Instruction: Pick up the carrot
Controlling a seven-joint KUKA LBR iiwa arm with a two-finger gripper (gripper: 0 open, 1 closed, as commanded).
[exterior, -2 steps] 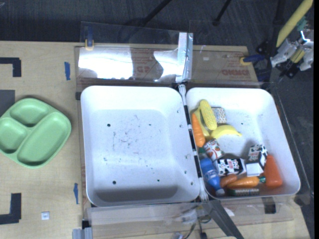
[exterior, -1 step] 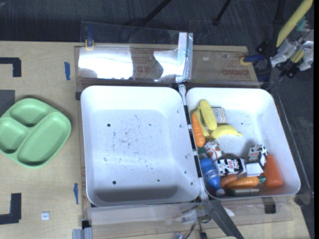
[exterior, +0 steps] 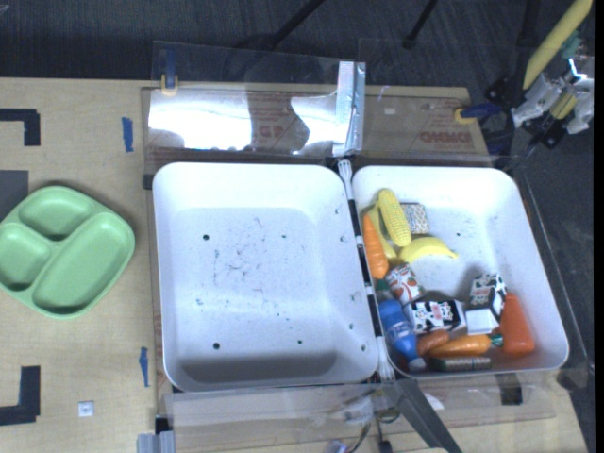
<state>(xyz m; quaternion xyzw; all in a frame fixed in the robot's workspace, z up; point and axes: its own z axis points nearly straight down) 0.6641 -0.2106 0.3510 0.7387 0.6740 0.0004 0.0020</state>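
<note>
A green divided plate [exterior: 64, 250] sits far left, beside the left white bin [exterior: 179, 196]. In the right bin [exterior: 491, 189], the carrot [exterior: 374, 246] lies along its left wall, next to a corn cob [exterior: 394, 217]. The gripper [exterior: 557, 97] is at top right, off the bins; I cannot tell its state.

Reddish print on clear panel [exterior: 415, 125] behind bins, mirrored, unreadable

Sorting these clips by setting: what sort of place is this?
Most likely a robotics lab bench: two white bins side by side, toy food such as a carrot and corn, tape marks on the wooden bench.
</note>
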